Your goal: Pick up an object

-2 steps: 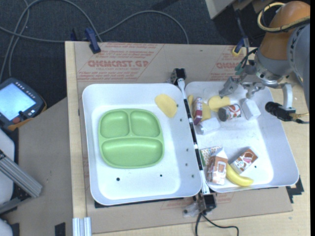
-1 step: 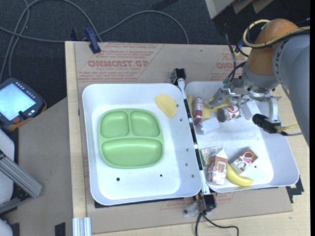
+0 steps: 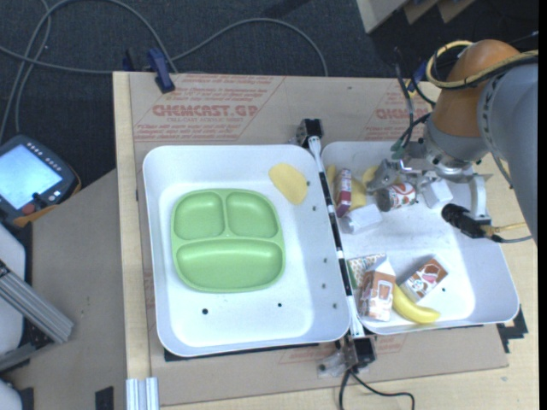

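The pincer (image 3: 400, 188) hangs low in the far part of the right bin (image 3: 496, 280), its fingers pinching a small red-and-white can (image 3: 402, 196). Just left of it lie a yellow item (image 3: 369, 178), a white block (image 3: 363, 220) and a dark red tube (image 3: 343, 190) along the bin's left wall. Nearer the camera sit a snack packet (image 3: 374, 284), a small brown carton (image 3: 425, 279) and a banana (image 3: 413, 308). The left bin (image 3: 162, 178) on the worktop (image 3: 214, 109) holds a green divided plate (image 3: 227, 238) and a yellow sponge-like piece (image 3: 289, 183).
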You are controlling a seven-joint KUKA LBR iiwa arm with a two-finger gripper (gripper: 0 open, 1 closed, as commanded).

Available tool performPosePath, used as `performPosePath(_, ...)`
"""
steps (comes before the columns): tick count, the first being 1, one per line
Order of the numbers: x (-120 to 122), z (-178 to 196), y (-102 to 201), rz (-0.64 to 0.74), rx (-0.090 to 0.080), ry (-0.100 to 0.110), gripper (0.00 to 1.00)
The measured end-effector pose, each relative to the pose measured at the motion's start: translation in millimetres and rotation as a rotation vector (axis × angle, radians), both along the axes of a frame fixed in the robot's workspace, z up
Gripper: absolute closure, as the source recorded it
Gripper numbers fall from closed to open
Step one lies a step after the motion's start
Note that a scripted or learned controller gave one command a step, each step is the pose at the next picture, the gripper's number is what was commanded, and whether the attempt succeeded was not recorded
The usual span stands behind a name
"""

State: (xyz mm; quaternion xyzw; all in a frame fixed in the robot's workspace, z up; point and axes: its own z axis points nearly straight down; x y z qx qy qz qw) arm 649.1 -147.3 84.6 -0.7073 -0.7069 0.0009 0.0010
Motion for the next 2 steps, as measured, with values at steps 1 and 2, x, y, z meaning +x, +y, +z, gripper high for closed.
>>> performPosePath(1,1,11,0,0.001,-0.001,-0.003,1.00)
performPosePath(2,-16,101,81,0.001,0.000,-0.004,1.00)
